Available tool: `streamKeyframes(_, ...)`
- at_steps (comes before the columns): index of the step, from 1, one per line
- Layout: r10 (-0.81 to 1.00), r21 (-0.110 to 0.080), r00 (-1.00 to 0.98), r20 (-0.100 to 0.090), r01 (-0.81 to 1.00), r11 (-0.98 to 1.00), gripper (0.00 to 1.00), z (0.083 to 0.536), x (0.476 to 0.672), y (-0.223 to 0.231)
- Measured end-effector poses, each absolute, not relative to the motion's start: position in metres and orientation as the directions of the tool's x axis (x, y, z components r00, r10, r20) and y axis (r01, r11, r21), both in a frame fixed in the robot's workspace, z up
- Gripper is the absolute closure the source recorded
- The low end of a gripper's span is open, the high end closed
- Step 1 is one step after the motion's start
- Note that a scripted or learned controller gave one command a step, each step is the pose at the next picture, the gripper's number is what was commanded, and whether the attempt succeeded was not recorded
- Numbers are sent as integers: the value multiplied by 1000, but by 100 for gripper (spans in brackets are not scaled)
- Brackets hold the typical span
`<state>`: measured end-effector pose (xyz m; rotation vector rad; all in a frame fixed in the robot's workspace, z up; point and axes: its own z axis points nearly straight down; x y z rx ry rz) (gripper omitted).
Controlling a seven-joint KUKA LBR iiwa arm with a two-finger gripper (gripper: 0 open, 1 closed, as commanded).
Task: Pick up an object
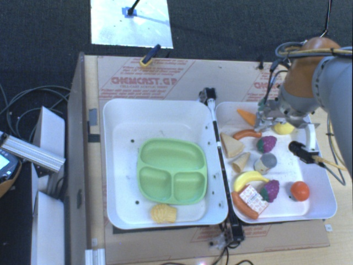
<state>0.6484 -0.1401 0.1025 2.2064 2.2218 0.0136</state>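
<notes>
Crowding is the risk: the tool (265, 116), its grip state impossible to tell, hangs low over the right bin (330, 203) by the carrot (247, 116) and lemon (283, 128), so it may nudge neighbours.

Arm (325, 76) cut off at right edge; lemon (284, 128) partly hidden behind tool (263, 117).

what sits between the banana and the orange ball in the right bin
In the camera view, a purple grape bunch lies between the banana and the orange ball, close to the banana's right end.
</notes>
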Motion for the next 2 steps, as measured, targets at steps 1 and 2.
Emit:
streamKeyframes(1, 1000, 22, -7, -2, 1000, 8, 0, 104, 650, -140)
streamKeyframes(2, 1000, -13, -1, -15, 1000, 1, 0, 94, 666, -102)
